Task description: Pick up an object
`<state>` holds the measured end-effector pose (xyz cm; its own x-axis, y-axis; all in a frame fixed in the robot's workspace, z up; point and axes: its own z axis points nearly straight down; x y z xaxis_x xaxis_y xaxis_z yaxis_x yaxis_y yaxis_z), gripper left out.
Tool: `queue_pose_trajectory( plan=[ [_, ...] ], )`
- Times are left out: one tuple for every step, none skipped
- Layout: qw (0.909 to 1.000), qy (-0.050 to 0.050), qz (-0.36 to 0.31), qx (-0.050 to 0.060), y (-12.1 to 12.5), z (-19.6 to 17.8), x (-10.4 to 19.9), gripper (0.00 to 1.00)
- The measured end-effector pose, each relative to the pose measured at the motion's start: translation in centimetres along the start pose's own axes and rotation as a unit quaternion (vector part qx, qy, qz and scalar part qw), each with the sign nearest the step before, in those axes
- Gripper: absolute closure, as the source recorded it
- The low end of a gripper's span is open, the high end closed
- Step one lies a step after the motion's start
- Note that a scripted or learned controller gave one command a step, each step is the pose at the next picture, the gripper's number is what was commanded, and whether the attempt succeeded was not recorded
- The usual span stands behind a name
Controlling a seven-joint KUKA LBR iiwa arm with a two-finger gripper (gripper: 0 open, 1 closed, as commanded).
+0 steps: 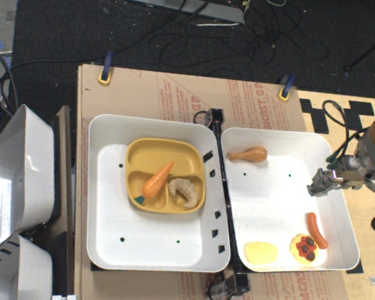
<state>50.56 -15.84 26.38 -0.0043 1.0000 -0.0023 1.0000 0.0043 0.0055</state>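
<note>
The gripper (318, 185) hangs over the right edge of the right bin (281, 192), at mid height of the bin. Nothing shows in it. A chicken drumstick (249, 155) lies at the bin's back left. A red sausage (317, 230) lies near the front right, below the gripper. Beside it sits a small pizza slice (305, 248), and a flat yellow piece (260, 252) lies to its left. In the left bin (105, 204) a yellow divided plate (142, 150) holds a carrot (157, 179) and a pale shrimp (184, 190).
A black divider strip (221, 194) runs between the two bins. The bins rest on a cardboard sheet (179, 94) held by clamps at the back. White containers (18, 165) stand off the bench at the left. Cables lie on the dark floor behind.
</note>
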Motion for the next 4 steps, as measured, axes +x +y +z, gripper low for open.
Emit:
queue_pose_trajectory(
  plan=[
    [1.0000, 0.000, 0.000, 0.001, 0.1, -3.7, 0.0, 1.00],
    [1.0000, 0.001, -0.002, 0.003, 1.3, -2.7, 4.4, 1.00],
    [1.0000, 0.002, -0.002, 0.003, 2.3, -2.6, 9.7, 1.00],
    [1.0000, 0.002, -0.002, 0.004, 3.3, -1.2, 15.6, 1.00]
  ],
)
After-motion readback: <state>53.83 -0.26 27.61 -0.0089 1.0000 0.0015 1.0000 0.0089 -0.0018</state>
